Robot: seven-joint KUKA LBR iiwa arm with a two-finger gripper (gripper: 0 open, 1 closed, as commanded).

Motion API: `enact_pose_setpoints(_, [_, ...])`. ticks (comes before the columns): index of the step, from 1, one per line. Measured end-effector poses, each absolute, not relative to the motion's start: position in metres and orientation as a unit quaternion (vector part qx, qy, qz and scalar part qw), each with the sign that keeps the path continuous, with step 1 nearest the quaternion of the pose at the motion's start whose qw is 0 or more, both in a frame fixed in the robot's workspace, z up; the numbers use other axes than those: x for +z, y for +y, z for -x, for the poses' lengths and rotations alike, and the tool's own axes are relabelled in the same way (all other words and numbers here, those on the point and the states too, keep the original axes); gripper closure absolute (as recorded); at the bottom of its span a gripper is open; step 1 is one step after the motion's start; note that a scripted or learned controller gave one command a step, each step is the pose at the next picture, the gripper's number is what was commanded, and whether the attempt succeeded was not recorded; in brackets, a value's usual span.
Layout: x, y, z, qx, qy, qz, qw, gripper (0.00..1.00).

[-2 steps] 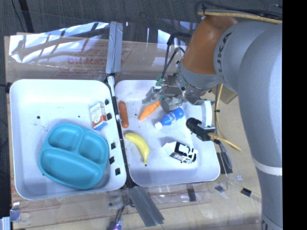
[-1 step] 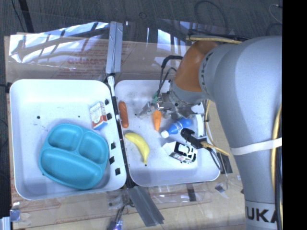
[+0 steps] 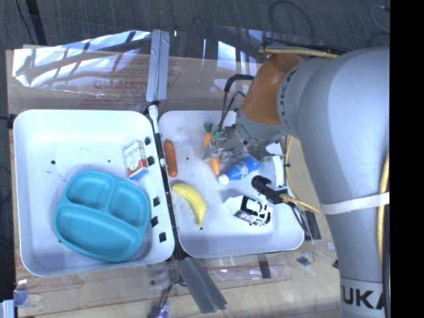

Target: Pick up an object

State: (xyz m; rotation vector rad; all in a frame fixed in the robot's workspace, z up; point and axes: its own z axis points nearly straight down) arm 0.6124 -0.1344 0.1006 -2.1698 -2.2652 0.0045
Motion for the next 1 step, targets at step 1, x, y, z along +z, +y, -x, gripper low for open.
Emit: enact_pose_setpoints(1, [0.2421, -0.1147, -0.6280, 0.0004, -0.802, 0.597, 0.000, 1.00])
